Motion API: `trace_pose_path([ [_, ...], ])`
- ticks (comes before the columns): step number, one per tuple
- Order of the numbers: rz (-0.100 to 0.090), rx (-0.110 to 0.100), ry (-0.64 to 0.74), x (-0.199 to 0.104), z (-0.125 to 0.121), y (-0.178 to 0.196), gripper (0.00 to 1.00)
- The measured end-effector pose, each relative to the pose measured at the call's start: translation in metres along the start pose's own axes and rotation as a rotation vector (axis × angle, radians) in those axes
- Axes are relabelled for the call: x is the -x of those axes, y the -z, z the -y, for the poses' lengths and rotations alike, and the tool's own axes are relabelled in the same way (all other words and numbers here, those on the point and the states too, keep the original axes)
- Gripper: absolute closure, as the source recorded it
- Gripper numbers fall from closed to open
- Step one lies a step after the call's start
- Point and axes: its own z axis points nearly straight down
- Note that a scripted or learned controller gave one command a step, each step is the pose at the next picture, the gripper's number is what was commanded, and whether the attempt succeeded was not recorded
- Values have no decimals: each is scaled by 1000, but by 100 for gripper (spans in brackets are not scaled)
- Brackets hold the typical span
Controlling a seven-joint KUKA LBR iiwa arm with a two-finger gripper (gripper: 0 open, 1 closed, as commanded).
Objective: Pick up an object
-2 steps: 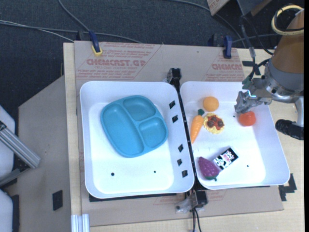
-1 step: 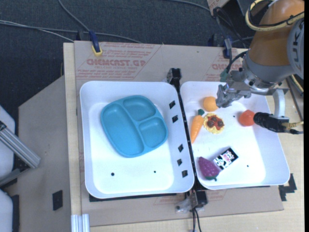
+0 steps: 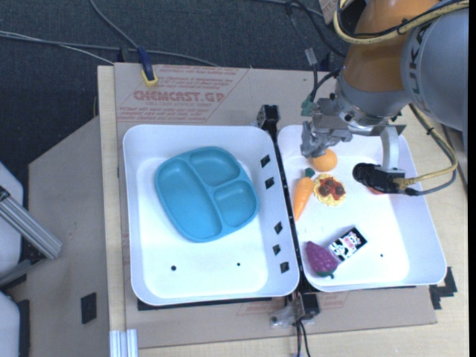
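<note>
Cardboard reads "CHEMCAST GP" — red letters.

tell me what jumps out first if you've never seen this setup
The blue divided plate lies alone in the left bin and draws the eye first. Next comes the grey and orange arm reaching in from the right, its tool right above a small orange ball in the right bin. Near it lie a toy carrot, a purple toy and a black and white carton.
</note>
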Motion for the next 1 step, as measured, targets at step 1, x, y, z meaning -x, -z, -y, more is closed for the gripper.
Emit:
trace_pose_path([
  [1, 1, -2, -2, -51, -14, -18, 100],
])
